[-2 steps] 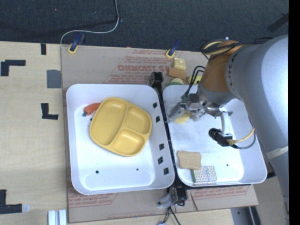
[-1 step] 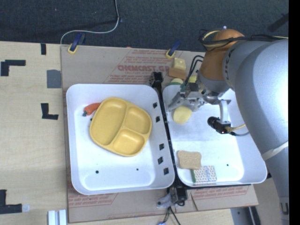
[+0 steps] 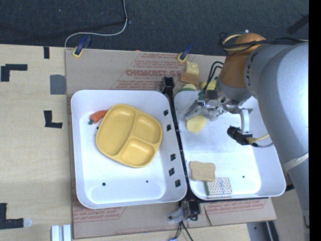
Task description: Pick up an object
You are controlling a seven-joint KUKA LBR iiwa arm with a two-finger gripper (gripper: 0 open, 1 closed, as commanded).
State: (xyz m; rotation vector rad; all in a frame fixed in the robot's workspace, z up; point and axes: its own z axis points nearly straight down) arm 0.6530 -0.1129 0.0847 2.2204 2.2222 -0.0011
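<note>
Gripper (image 3: 200, 113) over yellow object (image 3: 195, 124), fingertips unclear

You can make out red print on cardboard sheet (image 3: 145, 72) beyond bins, roughly "CHEMCAST"; rest too blurred to read.

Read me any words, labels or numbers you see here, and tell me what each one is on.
"CHEMCAST": my best reading of the faint red print on the cardboard sheet behind the bins.
Smaller red print on the cardboard's front edge: too blurred to read.
Patterned card in the right bin: too small to read.
</note>
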